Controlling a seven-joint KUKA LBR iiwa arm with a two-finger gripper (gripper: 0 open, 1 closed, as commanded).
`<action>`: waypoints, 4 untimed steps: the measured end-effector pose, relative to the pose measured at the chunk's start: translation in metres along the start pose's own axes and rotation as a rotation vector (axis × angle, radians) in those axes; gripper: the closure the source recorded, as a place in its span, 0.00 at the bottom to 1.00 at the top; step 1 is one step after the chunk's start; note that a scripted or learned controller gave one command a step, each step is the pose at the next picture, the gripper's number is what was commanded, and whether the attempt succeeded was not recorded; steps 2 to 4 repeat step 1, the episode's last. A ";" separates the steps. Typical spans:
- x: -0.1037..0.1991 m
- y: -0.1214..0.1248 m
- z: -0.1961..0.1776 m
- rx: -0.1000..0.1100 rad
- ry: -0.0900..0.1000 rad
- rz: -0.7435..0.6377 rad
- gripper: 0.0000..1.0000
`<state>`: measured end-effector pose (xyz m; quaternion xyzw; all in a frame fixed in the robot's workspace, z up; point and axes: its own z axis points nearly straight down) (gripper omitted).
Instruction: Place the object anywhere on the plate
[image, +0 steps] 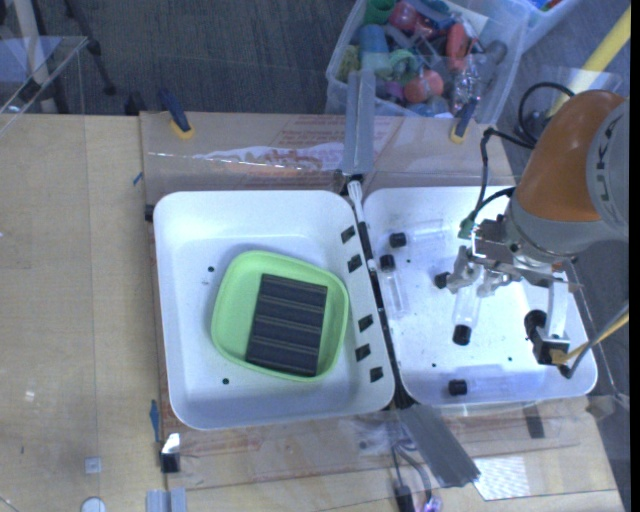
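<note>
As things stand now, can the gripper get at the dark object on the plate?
Probably yes. The gripper hangs over the right bin, while the object lies uncovered on the green plate; only the low divider lies between.

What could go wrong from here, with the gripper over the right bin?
1. The dark slab already lies on the green plate in the left bin, while the gripper hangs over the right bin: another grab there may close on nothing.
2. Crossing left, it might clip the divider between the bins.

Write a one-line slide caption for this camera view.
Dark ridged block lies on the green plate in the left bin; gripper is over the right bin.
</note>
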<state>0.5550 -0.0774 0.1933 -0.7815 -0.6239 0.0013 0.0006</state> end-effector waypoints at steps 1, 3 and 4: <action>0.000 0.000 0.000 0.000 0.000 0.000 0.00; 0.000 0.000 0.000 0.000 0.000 0.000 0.00; 0.000 0.000 0.000 0.000 0.000 0.000 0.00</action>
